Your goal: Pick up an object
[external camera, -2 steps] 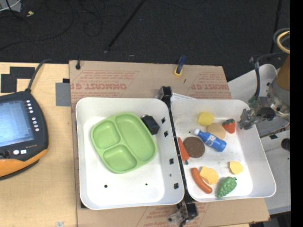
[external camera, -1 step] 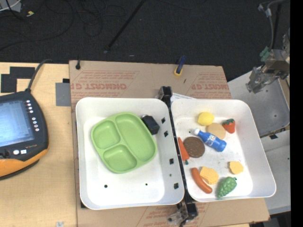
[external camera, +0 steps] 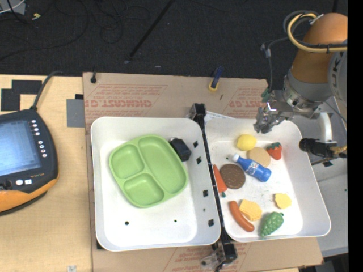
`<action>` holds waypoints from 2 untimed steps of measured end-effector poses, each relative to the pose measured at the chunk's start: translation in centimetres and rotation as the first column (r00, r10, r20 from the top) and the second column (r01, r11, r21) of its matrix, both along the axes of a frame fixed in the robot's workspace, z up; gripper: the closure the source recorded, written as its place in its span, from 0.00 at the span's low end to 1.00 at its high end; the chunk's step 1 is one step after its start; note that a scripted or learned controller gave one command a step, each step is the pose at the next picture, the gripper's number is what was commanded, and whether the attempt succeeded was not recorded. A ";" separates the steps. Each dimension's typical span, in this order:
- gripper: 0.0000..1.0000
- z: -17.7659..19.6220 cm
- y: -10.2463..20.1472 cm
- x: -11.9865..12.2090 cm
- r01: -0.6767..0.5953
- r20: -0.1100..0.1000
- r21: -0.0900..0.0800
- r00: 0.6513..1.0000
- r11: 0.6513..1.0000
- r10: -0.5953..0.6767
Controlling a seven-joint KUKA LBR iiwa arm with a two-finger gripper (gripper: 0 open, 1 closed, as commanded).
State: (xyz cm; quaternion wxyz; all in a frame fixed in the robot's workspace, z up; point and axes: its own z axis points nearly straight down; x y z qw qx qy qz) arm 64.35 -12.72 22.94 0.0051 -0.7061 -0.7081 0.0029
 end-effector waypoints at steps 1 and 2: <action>1.00 -4.6 10.3 -3.4 -0.005 0.000 0.002 1.000 1.000 0.005; 1.00 2.2 11.3 -1.0 0.001 0.016 -0.003 1.000 1.000 -0.001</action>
